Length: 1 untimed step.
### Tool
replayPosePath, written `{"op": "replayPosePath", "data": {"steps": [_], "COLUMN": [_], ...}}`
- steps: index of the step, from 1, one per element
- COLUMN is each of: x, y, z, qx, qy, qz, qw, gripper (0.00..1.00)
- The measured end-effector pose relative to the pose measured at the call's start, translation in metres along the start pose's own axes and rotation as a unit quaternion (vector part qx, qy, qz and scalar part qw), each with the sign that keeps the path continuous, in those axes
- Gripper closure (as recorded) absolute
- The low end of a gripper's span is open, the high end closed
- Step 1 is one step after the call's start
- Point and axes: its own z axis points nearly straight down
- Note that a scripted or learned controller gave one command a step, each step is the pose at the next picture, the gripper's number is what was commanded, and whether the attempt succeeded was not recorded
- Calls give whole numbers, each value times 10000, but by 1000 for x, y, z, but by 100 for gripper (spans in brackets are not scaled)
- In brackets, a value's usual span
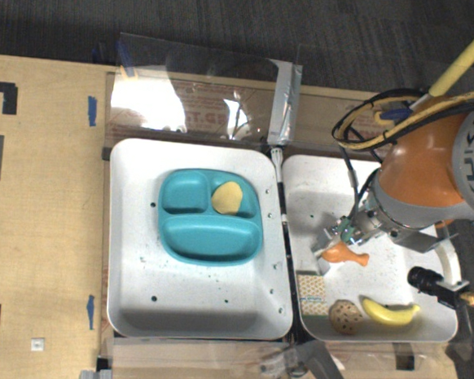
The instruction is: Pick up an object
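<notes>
Right bin [422,334] holds an orange toy fish [348,255], a yellow banana [389,312], a brown speckled cookie-like ball [345,315] and a patterned card [310,295]. Gripper [346,232] sits low in that bin, just above and touching-close to the fish; can't tell whether it's spread or pinching, tips are blurred against the fish. Fish looks like the target: small, light, probably hard plastic, a bit slick; best taken across the narrow body, not the tail. Left bin [123,282] carries a teal divided plate [209,238] with a yellow lemon-like piece [227,198] in its upper right compartment. Nothing visibly lifted yet.
</notes>
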Motion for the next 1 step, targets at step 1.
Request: {"op": "replayPosePath", "data": {"steps": [1], "x": [-19], "y": [53], "z": [-76], "qx": [1], "qy": [-7], "qz": [-543], "qw": [9985], "gripper": [100]}}
